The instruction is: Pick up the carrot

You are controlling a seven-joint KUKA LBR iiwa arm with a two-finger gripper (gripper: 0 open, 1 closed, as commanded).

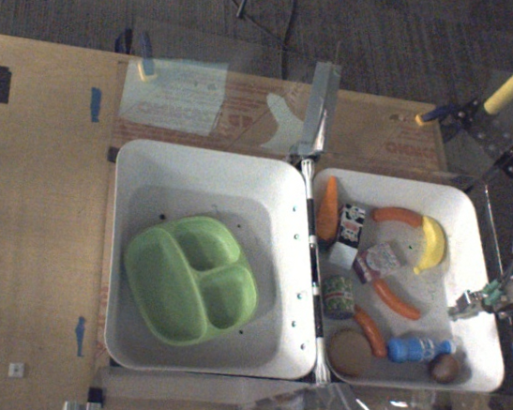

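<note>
Two white bins sit side by side on my bench, and the carrot (329, 210) I am after lies in the right bin (489, 270), tight against its left wall near the far corner, long axis running along that wall with the narrow end toward the far rim. I judge it a light, stiff toy, probably smooth plastic, so it should not crush but could slip or roll between hard fingers. I would take it across its thicker middle, fingers closing across the width; the wall on one side leaves little room for a fingertip, which is the awkward part.

Just beside it on the right is a small black-and-white carton (352, 224). Farther in I see a sausage (397, 215) touching a banana (432, 245), a crumpled packet (379, 260), two more orange-red sausage-like pieces (396, 301) (370, 332), a dark green can (338, 296), a brown disc (348, 351), a blue bottle (418, 348) and a small brown ball (445, 368). The left bin (130, 229) holds a green divided plate (191, 279).

My gripper (482, 301) hovers at the right bin's right rim, well apart from the carrot, and it is too small and blurred for me to tell how it is set.
</note>
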